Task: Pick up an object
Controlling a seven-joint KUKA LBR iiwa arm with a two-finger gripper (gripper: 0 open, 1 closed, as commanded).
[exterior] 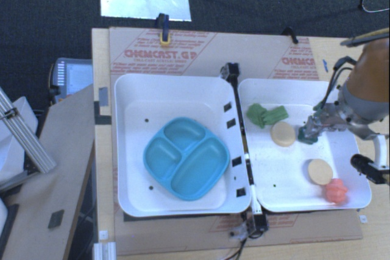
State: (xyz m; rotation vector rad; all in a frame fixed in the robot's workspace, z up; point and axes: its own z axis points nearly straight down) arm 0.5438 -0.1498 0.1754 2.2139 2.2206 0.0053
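The right bin (268,195) holds a green toy (266,114) at its upper left, a tan round piece (283,133) just below it, a second tan disc (320,171) lower right, and a pink object (336,191) by the front right corner. My gripper (308,133) hangs low in the right bin, just right of the upper tan piece, with a dark teal thing at its tip.
The left bin (131,94) holds a blue divided plate (185,158). A black clip-lined divider (239,131) separates the bins. Cardboard (183,52) lies under both bins, with a yellow clamp (165,36) at the back edge.
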